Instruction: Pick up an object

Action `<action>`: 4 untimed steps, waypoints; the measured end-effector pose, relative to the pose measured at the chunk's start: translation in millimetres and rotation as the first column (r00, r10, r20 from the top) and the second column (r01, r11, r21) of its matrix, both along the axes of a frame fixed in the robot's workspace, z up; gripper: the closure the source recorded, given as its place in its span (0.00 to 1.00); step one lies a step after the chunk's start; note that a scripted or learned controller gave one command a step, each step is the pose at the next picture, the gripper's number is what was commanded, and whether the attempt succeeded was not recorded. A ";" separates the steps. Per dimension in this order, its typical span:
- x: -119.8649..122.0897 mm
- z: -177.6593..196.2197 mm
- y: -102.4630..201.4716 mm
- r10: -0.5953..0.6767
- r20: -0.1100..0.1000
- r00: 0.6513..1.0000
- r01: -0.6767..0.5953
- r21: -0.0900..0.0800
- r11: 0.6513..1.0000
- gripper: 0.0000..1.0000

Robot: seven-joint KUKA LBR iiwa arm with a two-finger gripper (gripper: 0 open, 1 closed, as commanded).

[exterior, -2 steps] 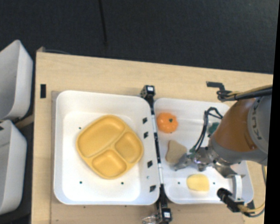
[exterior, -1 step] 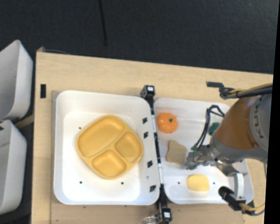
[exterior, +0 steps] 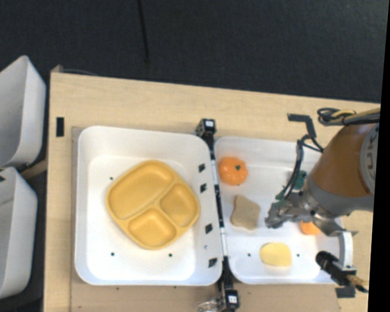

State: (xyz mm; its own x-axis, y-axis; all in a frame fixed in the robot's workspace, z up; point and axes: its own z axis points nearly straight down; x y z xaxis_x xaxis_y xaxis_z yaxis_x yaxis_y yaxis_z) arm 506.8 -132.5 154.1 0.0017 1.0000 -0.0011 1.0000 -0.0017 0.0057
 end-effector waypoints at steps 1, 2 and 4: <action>8.7 59.9 -6.1 0.004 0.002 1.000 -0.004 -0.001 1.000 1.00; 10.5 108.6 -6.9 0.006 0.001 1.000 -0.006 0.000 1.000 1.00; 72.5 89.7 81.0 0.006 -0.004 1.000 -0.006 0.000 1.000 1.00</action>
